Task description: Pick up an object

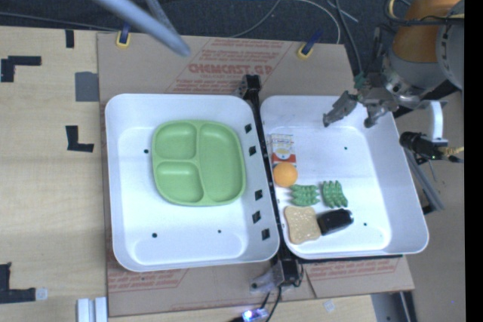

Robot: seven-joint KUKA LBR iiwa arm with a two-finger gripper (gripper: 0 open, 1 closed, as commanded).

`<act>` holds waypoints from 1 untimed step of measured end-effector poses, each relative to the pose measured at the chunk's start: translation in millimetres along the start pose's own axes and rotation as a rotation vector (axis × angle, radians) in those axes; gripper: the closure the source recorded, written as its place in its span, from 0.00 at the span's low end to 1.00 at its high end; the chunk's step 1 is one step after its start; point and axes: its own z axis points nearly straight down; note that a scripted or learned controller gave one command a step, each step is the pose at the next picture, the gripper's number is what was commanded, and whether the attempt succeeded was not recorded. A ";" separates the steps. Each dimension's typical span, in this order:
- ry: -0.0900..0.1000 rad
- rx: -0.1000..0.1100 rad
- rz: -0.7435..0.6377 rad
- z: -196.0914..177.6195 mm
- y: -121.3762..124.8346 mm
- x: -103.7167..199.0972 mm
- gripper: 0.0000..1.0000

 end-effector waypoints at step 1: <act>-0.002 -0.012 -0.002 -6.5 2.7 0.2 0.00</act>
